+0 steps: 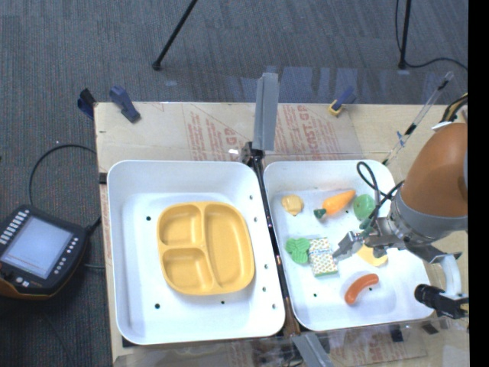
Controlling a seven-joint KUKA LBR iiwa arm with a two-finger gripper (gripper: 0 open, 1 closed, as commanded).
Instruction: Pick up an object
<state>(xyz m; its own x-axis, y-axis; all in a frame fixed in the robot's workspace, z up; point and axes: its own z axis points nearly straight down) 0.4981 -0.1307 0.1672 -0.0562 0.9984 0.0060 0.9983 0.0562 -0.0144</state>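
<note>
While the arm (437, 178) reaches in from the right, bench (191, 132) looks like bare plywood-type board with red printed lettering, sitting on dark grey carpet. Two blue clamps (124, 103) on its far left corner, one yellow-blue clamp (341, 100) on the far edge. Tripod legs (179, 25) on the carpet beyond the bench. Teach pendant (34, 251) lies on the floor left of the bench, cable looping off it.

Landmark: the yellow divided tray (205, 247), three compartments, centred in the left bin (126, 197).

Right of the tray, across the divider, the right bin (306, 176) holds the objects. Nearest the tray: a green leafy toy (297, 248) touching a checkered green-white block (323, 258). Farther right and toward the back: small yellow piece (292, 203), orange carrot (338, 202) with green top, round green item (364, 206). Farther right and toward the front: red-orange sausage (361, 287), lying free on the bin floor.

Gripper (348, 245) sits just right of the checkered block, over the bin floor, jaws apart, nothing between them. A pale yellow object (374, 257) lies just beside it, partly under the wrist. Checkered block: flat, rectangular, slightly tilted, white top edge.
</note>
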